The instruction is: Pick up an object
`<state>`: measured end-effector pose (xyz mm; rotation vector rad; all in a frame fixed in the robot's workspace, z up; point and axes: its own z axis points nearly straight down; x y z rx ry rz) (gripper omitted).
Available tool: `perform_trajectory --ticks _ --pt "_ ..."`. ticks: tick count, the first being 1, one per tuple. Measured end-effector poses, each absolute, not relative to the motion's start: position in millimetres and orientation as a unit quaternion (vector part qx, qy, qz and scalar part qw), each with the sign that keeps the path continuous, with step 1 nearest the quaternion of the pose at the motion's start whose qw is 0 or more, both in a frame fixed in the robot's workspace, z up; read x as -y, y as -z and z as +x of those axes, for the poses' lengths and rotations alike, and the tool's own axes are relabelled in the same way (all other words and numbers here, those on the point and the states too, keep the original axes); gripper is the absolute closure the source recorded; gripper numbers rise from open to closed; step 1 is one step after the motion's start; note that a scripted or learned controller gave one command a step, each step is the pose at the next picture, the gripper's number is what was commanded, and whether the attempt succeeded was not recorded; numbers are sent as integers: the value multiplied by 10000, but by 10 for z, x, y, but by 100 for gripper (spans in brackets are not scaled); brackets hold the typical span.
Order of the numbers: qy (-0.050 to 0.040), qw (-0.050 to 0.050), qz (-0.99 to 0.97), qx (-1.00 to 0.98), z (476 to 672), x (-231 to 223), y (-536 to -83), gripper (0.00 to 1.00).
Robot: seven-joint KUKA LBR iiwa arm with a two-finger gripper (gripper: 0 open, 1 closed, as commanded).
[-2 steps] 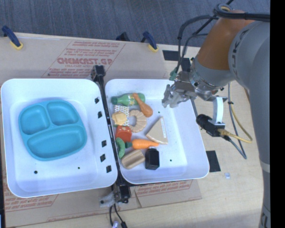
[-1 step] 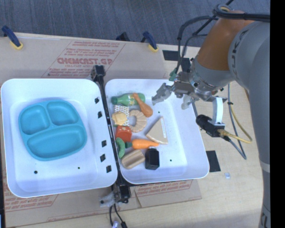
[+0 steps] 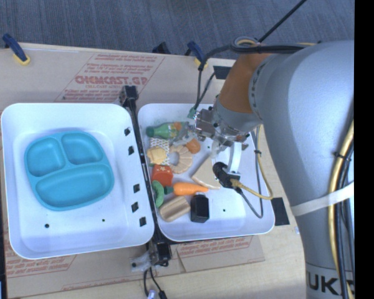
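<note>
The right bin (image 3: 252, 220) holds a heap of toy food. A green bottle-shaped piece (image 3: 163, 130) lies at the back, with a yellow piece (image 3: 156, 156) and a pale ridged piece (image 3: 184, 160) below it. Nearer the front lie a red tomato (image 3: 163, 175), an orange carrot (image 3: 190, 189), a tan stick (image 3: 174, 209) and a black block (image 3: 199, 208). My gripper (image 3: 199, 129) hangs low over the back of the heap, between the green piece and a small brown piece (image 3: 192, 146). I see nothing lifted off the heap.
The left bin (image 3: 25, 235) carries a blue divided plate (image 3: 69, 170). A black divider (image 3: 140, 167) runs between the bins. The grey arm (image 3: 299, 117) with its orange band (image 3: 240, 89) covers the right bin's back right corner. A cable (image 3: 252, 195) loops over its right side.
</note>
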<state>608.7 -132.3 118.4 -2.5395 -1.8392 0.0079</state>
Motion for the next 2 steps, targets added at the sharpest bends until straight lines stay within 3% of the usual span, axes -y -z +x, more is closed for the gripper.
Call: perform_trajectory --ticks 1,2 --pt "10 -19 -7576 6527 6343 1215 -958 0" --pt "13 -40 -6482 7614 6373 1127 -964 0"
